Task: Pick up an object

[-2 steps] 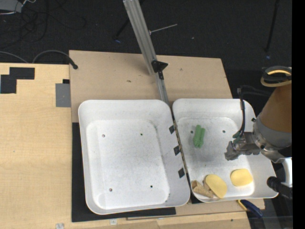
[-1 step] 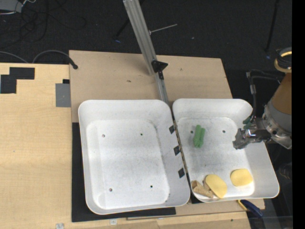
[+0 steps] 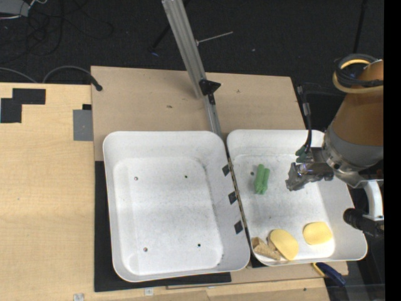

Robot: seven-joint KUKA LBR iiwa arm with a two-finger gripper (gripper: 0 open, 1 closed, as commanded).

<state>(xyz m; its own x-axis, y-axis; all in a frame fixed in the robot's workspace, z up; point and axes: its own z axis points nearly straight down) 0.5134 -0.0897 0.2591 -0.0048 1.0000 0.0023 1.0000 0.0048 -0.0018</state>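
Block (image 3: 261, 179) mid right bin (image 3: 276, 140), left of hand (image 3: 296, 182).

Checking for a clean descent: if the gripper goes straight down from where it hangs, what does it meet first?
Probably bare floor of the right white bin. The gripper seems to hang right of the green cylindrical block, though depth is unclear.

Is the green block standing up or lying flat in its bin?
Lying flat: the green block stretches lengthwise along the right bin floor.
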